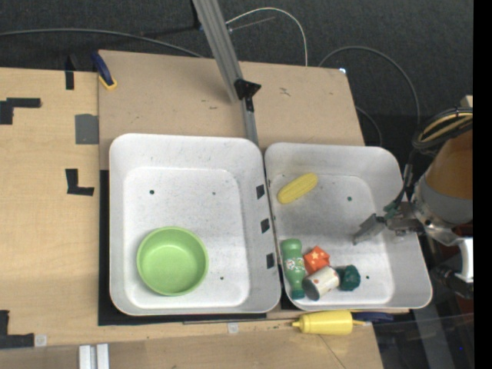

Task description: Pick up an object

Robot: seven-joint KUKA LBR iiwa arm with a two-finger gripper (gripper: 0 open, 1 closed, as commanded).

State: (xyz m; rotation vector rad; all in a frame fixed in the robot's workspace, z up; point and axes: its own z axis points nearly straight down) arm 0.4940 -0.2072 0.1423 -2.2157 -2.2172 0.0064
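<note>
The right bin (384, 164) holds a yellow corn-shaped piece (297, 187) near its back left. A cluster sits at its front left: a green cylinder (291, 261), an orange-red piece (316, 259), a white can (321, 282) lying on its side and a dark green piece (350, 277). My gripper (364, 234) reaches in from the right edge of this bin and hangs low over its bare floor. It is up and to the right of the cluster and well apart from it. Nothing shows in the gripper.
A light green bowl (172, 260) sits at the front of the left bin (123, 160). A yellow object (329, 323) lies on the bench just outside the right bin's front rim. A grey pole (219, 37) slants over the back. Cables run behind the bins.
</note>
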